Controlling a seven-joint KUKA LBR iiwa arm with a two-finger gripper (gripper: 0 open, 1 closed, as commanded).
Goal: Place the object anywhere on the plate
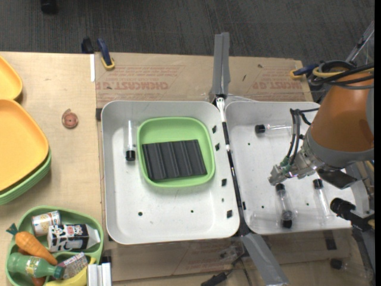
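A green plate (175, 128) lies in the left bin (119, 207), with a black ribbed slab (175, 159) on it. Beside the plate's left edge rests a clear tube with a black cap (130, 143). In the right bin (250, 159) lie several more clear, black-capped tubes: one at the back (262, 128), one near the front (284, 207), one at the right (320, 190). My gripper (282, 174) hangs low over the middle of the right bin, just above the top end of the front tube. The arm's orange band (345, 118) hides the bin's right part.
Yellow plates (21, 142) are stacked on the wooden table at far left. A green bowl (50, 246) of toy food sits at the front left. Clamps (106, 58) hold the cardboard behind the bins. A small pink disc (70, 119) lies left of the left bin.
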